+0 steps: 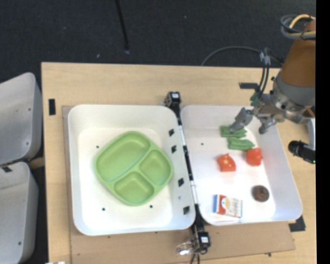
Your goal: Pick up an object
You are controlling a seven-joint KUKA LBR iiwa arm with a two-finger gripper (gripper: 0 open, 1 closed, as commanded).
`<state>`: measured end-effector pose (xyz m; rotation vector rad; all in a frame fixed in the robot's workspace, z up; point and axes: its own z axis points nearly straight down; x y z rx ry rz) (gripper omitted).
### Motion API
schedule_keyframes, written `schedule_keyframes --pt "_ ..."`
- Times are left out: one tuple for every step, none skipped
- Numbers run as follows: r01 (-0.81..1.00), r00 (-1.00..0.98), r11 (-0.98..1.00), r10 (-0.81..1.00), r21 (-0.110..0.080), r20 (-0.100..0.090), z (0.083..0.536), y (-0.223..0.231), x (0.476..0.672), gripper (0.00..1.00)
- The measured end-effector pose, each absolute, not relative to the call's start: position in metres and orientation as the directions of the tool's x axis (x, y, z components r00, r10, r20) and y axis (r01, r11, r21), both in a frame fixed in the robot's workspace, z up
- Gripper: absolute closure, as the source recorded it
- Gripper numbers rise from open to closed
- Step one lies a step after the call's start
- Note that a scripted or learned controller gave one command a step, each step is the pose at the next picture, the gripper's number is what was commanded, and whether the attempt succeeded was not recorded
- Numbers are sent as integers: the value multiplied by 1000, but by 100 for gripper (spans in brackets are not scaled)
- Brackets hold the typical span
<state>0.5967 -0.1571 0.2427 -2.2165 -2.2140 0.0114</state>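
Looking down on the desk (55, 164), we saw two shallow white bins side by side. The left bin (82, 213) carried a green divided plate (133, 168) with three compartments, lying flat near the bin's middle, with bare white floor on all sides of it, widest along the near and left walls.

The right bin (280, 202) held the loose things. A green bean-shaped toy (240, 144) lay in the far half, with a second green piece (232, 130) just behind it. Nearer the middle sat a small red block with a yellow mark (226, 163), and beside it on the right an orange-red piece (254, 156), the two close but apart. Toward the near edge a small white carton with red and blue print (227, 205) lay flat close to the near wall, and a brown round thing (259, 193) sat to its right. Open floor remained along the divider side and at the right wall.

The arm (298, 65) reached in over the far right corner. The jaws (253, 120) stood spread apart, one finger (243, 117) touching or just above the far green piece, the other finger (264, 124) to its right over bare floor. Nothing sat clasped between them.
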Motion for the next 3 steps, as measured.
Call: schedule_keyframes --pt "1000 0 0 1000 1 0 250 -157 599 0" --pt "1000 1 -1 1000 -4 -1 195 -156 589 0" --pt "1000 2 -2 1000 -3 -1 147 -162 580 0"
